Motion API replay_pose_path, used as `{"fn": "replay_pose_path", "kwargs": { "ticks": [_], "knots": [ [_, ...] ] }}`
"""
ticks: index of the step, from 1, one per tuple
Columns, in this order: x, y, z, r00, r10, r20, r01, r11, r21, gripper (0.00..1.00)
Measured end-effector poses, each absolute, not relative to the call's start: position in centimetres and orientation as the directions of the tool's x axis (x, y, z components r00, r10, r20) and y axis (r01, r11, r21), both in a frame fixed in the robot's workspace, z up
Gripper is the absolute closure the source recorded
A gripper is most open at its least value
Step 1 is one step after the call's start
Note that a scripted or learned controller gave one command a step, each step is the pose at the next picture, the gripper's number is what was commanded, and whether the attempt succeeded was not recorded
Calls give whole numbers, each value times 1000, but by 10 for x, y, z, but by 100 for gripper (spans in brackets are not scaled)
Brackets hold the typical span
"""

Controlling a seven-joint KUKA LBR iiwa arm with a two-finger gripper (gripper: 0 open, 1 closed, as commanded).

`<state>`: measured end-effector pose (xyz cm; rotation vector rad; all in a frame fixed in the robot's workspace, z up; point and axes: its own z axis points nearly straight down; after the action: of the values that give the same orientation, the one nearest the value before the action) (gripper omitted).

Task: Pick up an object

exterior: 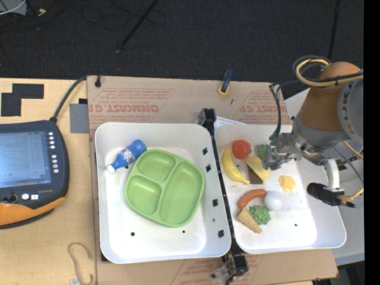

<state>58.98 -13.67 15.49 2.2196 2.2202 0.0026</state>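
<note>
My gripper [268,157] hangs low over the back of the right bin [320,233], at the end of the grey arm with its orange band [330,103]. It sits just right of a red tomato [241,148] and above a yellow-brown wedge [256,168]. A banana [232,167] lies along the bin's left side. Further forward are a small yellow piece [287,183], a red sausage [252,196], a white ball [274,202], a broccoli floret [260,214] and a tan cone [247,220]. The gripper's body hides what is directly under it.
The left bin [113,218] holds a green divided plate [165,187] and a blue-and-white bottle [126,155]. A black divider [215,177] separates the bins. A tablet controller [29,165] lies on the bench at the far left. Cables [329,192] trail beside the arm.
</note>
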Motion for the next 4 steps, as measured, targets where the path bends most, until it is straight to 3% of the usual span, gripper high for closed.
{"fn": "replay_pose_path", "kwargs": {
  "ticks": [2,4],
  "knots": [
    [587,-144,229,1,1000,0,1000,-1,1,100],
    [559,-48,222,-4,1000,3,1000,4,-5,100]
  ]
}}
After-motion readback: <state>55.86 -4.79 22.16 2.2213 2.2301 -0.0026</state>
